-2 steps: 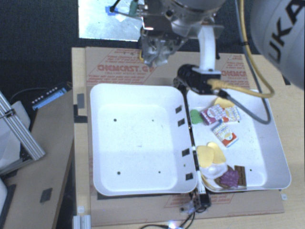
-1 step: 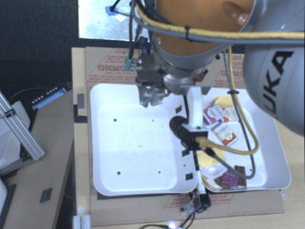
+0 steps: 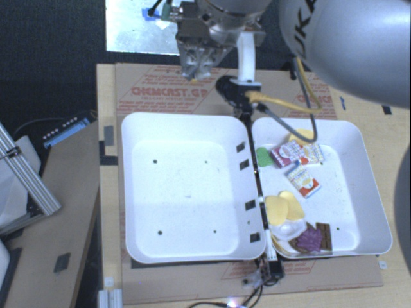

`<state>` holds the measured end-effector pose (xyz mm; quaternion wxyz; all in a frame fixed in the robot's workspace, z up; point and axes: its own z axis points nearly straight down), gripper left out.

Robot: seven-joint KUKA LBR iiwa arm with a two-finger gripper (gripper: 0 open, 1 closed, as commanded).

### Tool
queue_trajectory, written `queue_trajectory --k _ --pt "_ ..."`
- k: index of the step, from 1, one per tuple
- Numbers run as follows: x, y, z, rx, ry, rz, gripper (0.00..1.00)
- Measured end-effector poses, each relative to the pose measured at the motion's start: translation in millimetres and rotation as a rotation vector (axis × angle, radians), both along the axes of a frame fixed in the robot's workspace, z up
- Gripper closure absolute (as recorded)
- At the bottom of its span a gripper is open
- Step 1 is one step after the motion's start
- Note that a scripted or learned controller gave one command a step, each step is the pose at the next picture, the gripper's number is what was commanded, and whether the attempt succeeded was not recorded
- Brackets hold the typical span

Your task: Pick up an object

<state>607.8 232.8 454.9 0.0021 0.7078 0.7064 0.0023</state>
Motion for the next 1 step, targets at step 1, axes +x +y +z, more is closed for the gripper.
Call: queue_trajectory --k 1 --pt "-44.6 -2.4 -111.4 -0.004 0.018 0.002 1.00"
